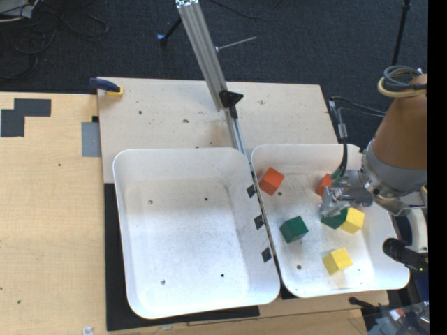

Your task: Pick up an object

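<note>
While the grey arm with its orange band [405, 128] reaches in from the right, its two-finger gripper [334, 204] sits low in the right-hand shallow white bin [307, 285]. Beside it lie small blocks: a dark green cube [294, 229], an orange cube [272, 180], a yellow cube [338, 260], and another yellow cube [353, 220] just by the gripper. Whether it pinches anything I cannot tell.

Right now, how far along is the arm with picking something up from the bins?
Done: the hand has reached into the right bin, low among the cluster of blocks by the yellow block.
In hand: nothing visibly lifted; a grip cannot be judged from this angle.
Left: secure and raise one block. The orange block, green block and other yellow block lie on the bin floor.
</note>
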Controlling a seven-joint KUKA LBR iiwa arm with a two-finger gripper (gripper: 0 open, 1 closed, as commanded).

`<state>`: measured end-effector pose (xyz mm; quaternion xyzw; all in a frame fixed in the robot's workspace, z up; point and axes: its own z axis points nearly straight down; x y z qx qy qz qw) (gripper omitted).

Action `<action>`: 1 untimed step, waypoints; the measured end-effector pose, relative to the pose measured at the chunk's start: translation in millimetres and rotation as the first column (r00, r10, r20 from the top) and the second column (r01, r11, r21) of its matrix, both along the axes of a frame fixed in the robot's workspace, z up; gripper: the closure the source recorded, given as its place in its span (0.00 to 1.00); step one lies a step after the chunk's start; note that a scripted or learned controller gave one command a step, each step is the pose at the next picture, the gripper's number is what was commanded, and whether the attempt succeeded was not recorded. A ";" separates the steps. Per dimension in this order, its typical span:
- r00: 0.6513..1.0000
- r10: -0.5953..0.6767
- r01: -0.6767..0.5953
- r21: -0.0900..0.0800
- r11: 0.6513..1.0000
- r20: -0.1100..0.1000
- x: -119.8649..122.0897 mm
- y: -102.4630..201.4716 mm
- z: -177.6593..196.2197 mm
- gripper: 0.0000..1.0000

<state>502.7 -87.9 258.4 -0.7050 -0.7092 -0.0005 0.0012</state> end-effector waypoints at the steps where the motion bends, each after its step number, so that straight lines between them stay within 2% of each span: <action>1: 1.000 -0.002 0.002 -0.001 1.000 -0.003 18.7 46.9 -15.2 1.00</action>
